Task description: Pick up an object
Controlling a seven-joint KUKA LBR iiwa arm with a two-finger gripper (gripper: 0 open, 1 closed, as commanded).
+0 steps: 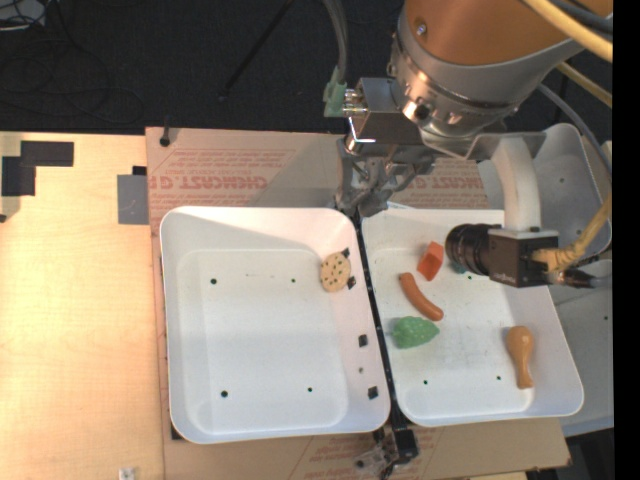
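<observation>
A round cookie [336, 271] with dark chips lies at the right edge of the left bin [200, 368]. The right bin [560, 393] holds a small red-orange block [431, 260], a brown sausage [420, 296], a green leafy piece [412, 332] and a tan drumstick-shaped piece [521, 353]. My gripper [373, 186] hangs under the orange-banded wrist, over the far rim where the two bins meet. It is apart from all the objects, and nothing shows in it.
A black cylindrical device [495, 251] on a bracket reaches over the right bin's far right part, close to the red-orange block. Brown cardboard [240, 173] lies under the bins. A wooden bench top [70, 318] spreads to the left.
</observation>
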